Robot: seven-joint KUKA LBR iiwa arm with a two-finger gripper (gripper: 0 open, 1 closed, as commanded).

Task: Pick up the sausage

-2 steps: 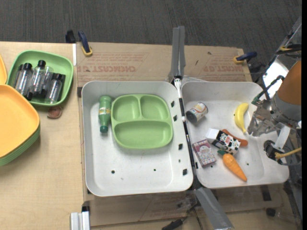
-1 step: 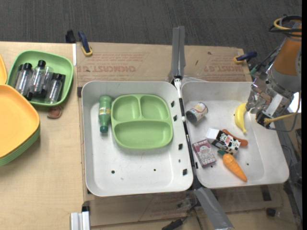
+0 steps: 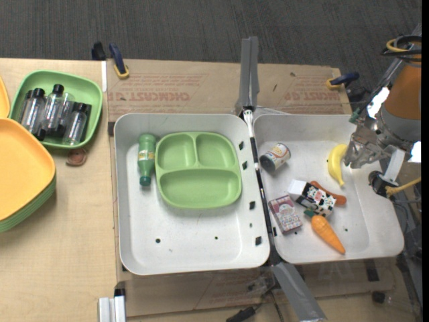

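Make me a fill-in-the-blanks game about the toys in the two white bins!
1. The green divided plate lies in the ____ bin.
2. The green bottle lies to the ____ of that plate.
3. The carrot lies in the bin on the ____.
4. The yellow fruit beside the robot's hand is a ____.

Missing words: left; left; right; banana
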